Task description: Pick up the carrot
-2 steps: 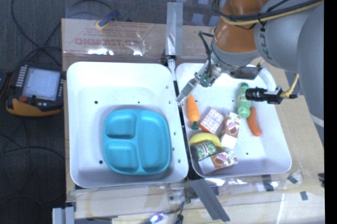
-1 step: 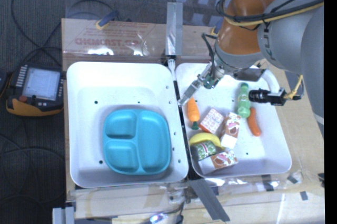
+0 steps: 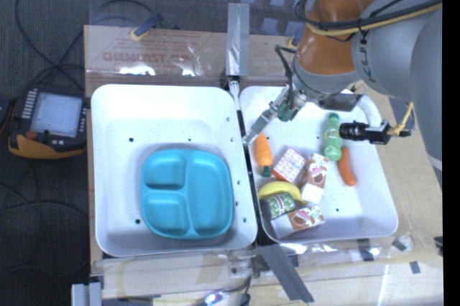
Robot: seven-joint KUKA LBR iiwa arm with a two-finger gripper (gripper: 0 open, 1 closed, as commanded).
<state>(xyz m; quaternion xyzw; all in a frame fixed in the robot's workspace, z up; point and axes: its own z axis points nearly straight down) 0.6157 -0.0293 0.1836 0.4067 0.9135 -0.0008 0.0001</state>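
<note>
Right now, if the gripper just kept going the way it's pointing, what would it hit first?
The gripper points down-left toward the seam between the two bins. Most likely it would meet the right bin's left wall first, just above the carrot. Depth is hard to judge from this slanted view.

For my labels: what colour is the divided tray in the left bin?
The divided tray is light blue, seen in the camera view.

The arm (image 3: 402, 31) runs off the right edge, hiding its base.
</note>
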